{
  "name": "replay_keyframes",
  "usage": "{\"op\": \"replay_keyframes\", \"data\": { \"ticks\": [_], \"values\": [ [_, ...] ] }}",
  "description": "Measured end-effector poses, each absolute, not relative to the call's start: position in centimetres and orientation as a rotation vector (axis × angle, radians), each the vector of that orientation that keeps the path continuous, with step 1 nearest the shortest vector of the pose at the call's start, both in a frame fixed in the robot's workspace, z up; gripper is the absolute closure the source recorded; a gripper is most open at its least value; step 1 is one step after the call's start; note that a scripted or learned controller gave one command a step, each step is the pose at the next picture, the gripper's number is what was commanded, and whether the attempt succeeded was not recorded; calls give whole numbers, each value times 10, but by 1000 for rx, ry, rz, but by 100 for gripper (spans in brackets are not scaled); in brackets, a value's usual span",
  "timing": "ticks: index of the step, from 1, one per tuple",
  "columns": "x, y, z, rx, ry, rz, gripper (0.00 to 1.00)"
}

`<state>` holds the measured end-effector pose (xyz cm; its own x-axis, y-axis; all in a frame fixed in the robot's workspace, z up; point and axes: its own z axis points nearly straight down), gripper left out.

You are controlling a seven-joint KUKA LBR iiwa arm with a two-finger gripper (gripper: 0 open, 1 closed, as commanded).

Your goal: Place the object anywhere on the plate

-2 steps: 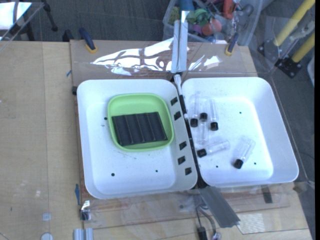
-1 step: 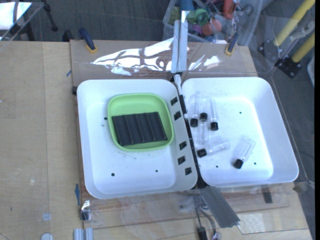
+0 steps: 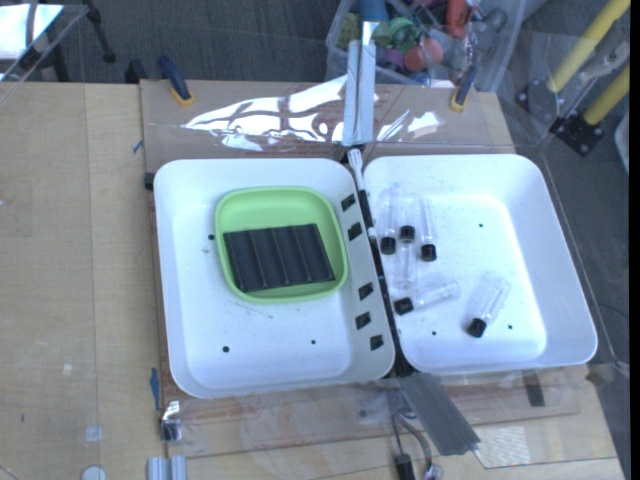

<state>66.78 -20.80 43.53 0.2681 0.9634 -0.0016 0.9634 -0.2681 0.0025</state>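
1. Hand: its opening, and whether it has hold of or touches anything, cannot be told from this view.

2. Left bin point(image 3: 190, 298): a green plate point(image 3: 232, 218) with rounded corners sits slightly toward 12 o'clock of the bin's centre. A dark ribbed rectangular pad point(image 3: 278, 258) lies flat on the plate and covers most of its floor. No vial is on the plate.

3. Right bin point(image 3: 520, 228): holds the task's objects, clear vials with black caps, about five in number.
- A group of three vials point(image 3: 405, 223) lies toward 10 o'clock of the bin, close beside the divider, caps pointing to 6 o'clock. Their clear bodies are hard to tell from the white floor.
- One vial point(image 3: 432, 294) lies on its side toward 7 o'clock, its cap nearest the divider.
- One vial point(image 3: 487, 303) lies tilted toward 5 o'clock, apart from the rest, cap at its lower end.

4. Divider point(image 3: 362, 268): a strip with black square marks runs between the two bins, where they meet.

5. Worktop point(image 3: 70, 268): light wood. A glossy clear sheet point(image 3: 290, 118) lies at 12 o'clock behind the bins. A clear tub of coloured items point(image 3: 430, 18) stands beyond it, toward 1 o'clock.
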Motion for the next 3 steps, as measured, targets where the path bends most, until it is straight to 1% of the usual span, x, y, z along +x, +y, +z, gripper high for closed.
{"op": "replay_keyframes", "data": {
  "ticks": [3],
  "values": [
    [668, -208, 435, 2499, 1899, 0, 0]
  ]
}}
